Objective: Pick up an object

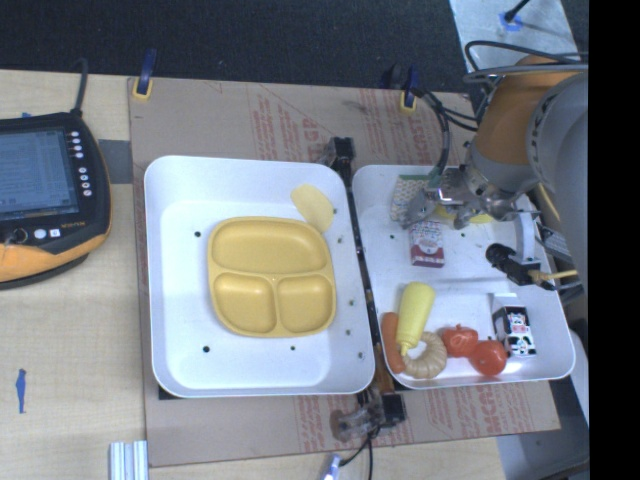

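My gripper (443, 208) hangs over the back of the right bin (560, 368), the arm coming in from the right. Just in front of it lies a small red and white carton (428, 245). A green and white packet (405, 196) lies at its left side, partly hidden by it. Nearer the front are a yellow bottle (414, 314), an orange carrot (389, 335), a beige ring donut (424, 358), two red pieces (474, 349) and a black and white box (515, 330). I see nothing held.
The left bin (180, 358) holds a yellow divided plate (270, 274) and a pale yellow slice (314, 206) at its back right. A tablet in an orange case (45, 193) lies on the bench at far left.
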